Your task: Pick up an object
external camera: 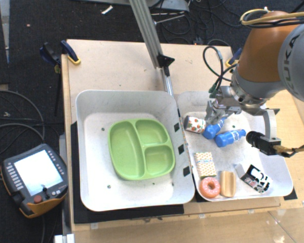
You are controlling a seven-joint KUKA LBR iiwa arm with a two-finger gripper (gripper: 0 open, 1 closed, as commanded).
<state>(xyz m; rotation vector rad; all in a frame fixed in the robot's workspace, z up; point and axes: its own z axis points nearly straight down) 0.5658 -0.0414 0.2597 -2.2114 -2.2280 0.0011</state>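
The blue bottle [222, 134] lies on its side at center right of the frame, in the right bin [282, 172], touching a red-dotted cup [194, 124]. The gripper [216, 116] hovers at the bottle's upper-left end; whether it's closed I cannot tell. I'd straddle the bottle's width, away from the cup.

The arm [273, 49] is cut off by the right edge; its gripper [216, 116] hides part of the blue bottle [213, 130] beneath it
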